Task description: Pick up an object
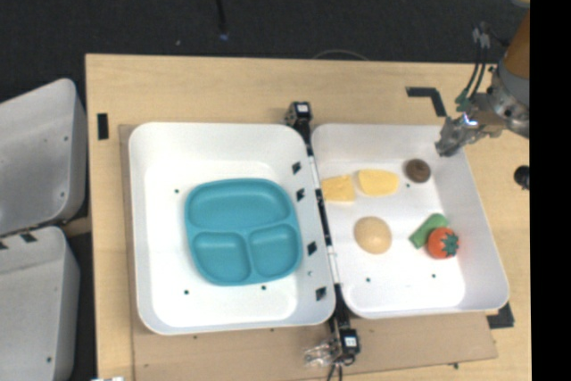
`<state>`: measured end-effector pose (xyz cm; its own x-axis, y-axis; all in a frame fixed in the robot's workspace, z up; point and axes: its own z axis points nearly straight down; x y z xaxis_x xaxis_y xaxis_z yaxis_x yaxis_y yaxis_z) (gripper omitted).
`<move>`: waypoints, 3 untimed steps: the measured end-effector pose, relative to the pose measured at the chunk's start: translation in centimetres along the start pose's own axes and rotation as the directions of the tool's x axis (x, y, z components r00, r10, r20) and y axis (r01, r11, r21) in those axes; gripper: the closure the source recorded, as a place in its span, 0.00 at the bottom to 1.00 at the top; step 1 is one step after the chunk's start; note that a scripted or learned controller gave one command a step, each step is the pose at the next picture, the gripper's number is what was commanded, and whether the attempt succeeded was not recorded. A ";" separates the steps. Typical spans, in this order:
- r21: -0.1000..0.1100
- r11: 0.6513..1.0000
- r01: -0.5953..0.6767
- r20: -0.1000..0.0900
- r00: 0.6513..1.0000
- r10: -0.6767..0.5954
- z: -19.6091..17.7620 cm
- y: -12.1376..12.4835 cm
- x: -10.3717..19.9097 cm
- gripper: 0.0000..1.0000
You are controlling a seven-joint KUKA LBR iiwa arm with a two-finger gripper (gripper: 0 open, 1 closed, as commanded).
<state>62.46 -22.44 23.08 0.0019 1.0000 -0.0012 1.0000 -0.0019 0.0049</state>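
Overhead, tool [452, 138] hangs at right bin [482, 219] far corner.

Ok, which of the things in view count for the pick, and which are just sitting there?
For the pick:
gripper, at the right bin's far right corner
brown ball, nearest it
two yellow pieces
tan ball
red and green toy

Just lying about:
left bin
teal divided tray inside it
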 end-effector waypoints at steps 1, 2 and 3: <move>0.003 1.000 0.008 -0.002 1.000 -0.008 -1.3 -0.9 5.1 1.00; 0.005 1.000 0.006 -0.001 1.000 -0.006 -0.7 -2.5 9.9 1.00; 0.005 1.000 0.007 -0.002 1.000 -0.007 -0.9 -4.2 14.8 1.00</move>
<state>58.28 -7.68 23.91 -0.0056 1.0000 0.0007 1.0000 0.0056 -0.0001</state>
